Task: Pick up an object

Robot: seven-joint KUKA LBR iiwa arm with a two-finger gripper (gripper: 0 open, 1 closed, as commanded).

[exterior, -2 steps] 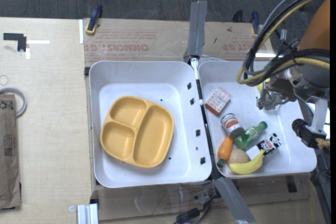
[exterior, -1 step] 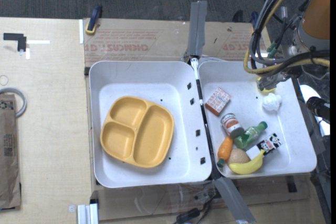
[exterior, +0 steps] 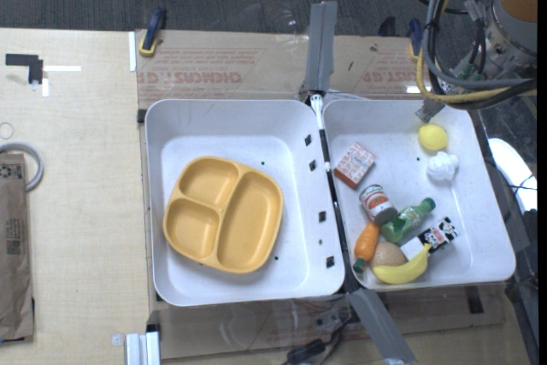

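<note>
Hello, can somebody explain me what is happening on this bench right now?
A robot arm hangs over the far corner of the right bin, above a yellow lemon. The toy food there, including a banana and a carrot, lies untouched. The left bin contains a yellow divided plate.

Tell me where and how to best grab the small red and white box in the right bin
Take the small red and white cardboard box across its two long sides, coming straight down from above. It lies flat on the right white bin floor, turned at a slant, with bare floor all around it, so the end effector would probably need rotating to match that slant. Nothing touches it, unlike the crowded pile nearer the front.
</note>
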